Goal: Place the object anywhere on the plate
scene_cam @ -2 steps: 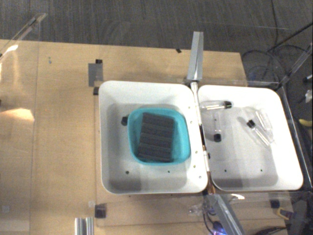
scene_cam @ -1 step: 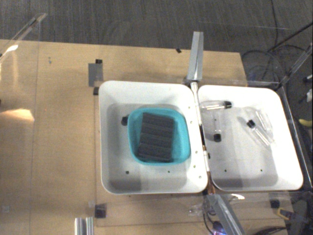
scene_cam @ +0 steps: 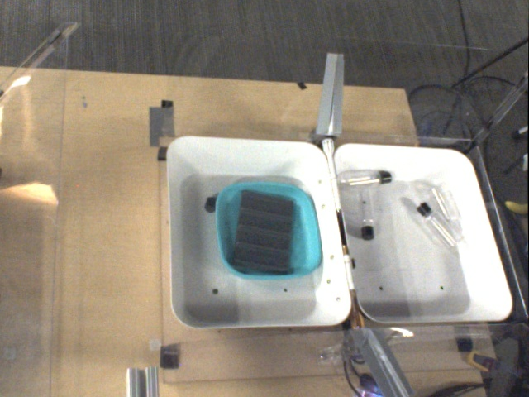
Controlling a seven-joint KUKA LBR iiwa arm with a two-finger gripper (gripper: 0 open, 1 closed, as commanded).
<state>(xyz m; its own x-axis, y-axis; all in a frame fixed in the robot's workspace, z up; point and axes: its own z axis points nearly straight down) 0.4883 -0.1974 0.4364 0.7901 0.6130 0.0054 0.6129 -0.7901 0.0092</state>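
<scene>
A dark grey ribbed block (scene_cam: 263,229) lies on the turquoise plate (scene_cam: 308,246) in the middle of the left white bin (scene_cam: 186,222). The block rests flat, its long side running front to back, and covers most of the plate's centre. A small dark piece (scene_cam: 211,204) sits just off the plate's left rim on the bin floor.
The right bin (scene_cam: 463,288) holds clear plastic tubes with dark caps: one near its back left (scene_cam: 364,176), one upright-looking at the left (scene_cam: 367,226), and two at the right (scene_cam: 440,213). A grey post (scene_cam: 331,93) stands behind the bins. Cables lie at the far right.
</scene>
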